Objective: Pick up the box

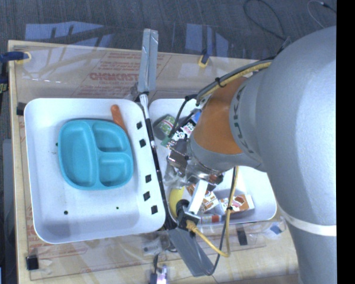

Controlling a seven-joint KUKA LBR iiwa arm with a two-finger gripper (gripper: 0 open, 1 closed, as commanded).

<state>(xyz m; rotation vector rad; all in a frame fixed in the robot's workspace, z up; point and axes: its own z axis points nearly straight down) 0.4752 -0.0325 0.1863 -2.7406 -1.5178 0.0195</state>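
Right bin [165, 108] | box [236, 203] lies just right of gripper [192, 209]

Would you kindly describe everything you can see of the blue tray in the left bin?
The blue tray is a light turquoise, plastic-looking divided plate with rounded corners and three compartments: one large along its left side and two smaller on the right. It lies flat, right side up, on the floor of the left bin, slightly upper-centre. Its compartments look bare. An orange carrot-like item lies at its upper right corner, about touching the rim. The gripper is away in the other bin.
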